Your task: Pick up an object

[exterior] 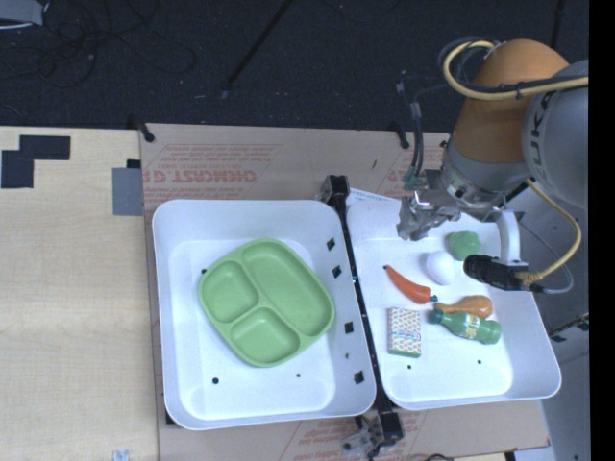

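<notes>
A: Which step is this?

B: I'd judge it the approach. The gripper (pixel 423 221) hangs over the far part of the right bin (pixel 533 377), and nothing shows between its jaws. Whether they are spread or closed I cannot tell.

A: Where are the candidates?

B: All near the white egg (pixel 439 266). The green block (pixel 463 243) lies just beyond it, the orange pepper (pixel 408 284) just left of it, and the green bottle (pixel 469 326) and the patterned packet (pixel 405 331) nearer the camera than it. The gripper sits just behind the egg.

A: And the next move?

B: Probably settling on one piece, likely the egg or the block, centring over it and descending without nudging its neighbours.
</notes>
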Robot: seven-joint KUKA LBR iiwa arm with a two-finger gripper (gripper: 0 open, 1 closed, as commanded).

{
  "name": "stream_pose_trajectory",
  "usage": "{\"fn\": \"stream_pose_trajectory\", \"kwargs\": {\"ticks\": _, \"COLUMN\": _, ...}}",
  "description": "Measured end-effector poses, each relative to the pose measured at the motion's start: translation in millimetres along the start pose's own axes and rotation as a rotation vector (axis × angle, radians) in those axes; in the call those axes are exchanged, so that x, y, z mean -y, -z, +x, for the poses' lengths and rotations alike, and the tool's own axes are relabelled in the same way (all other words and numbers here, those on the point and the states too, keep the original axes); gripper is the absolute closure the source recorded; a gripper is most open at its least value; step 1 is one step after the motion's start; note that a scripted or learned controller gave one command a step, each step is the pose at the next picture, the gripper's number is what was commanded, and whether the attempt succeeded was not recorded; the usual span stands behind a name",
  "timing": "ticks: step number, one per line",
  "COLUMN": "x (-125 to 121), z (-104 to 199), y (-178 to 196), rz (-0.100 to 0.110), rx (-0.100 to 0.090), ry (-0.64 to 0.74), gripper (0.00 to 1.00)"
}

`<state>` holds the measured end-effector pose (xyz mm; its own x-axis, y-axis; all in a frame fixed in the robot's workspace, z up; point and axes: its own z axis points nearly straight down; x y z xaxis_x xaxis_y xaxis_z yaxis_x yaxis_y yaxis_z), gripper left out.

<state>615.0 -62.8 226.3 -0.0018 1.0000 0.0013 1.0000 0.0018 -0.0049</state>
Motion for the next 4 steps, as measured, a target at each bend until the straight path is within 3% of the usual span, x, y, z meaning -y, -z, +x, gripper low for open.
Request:
{"fn": "stream_pose_trajectory", "kwargs": {"ticks": 1, "x": 12.7, "z": 43.1, "y": -3.6, "rz": 0.000, "rx": 0.000, "ry": 0.000, "gripper": 1.00}}
{"fn": "stream_pose_trajectory", "kwargs": {"ticks": 4, "x": 83.2, "z": 174.2, "y": 7.2, "rz": 0.001, "rx": 0.001, "ry": -0.001, "gripper": 1.00}}
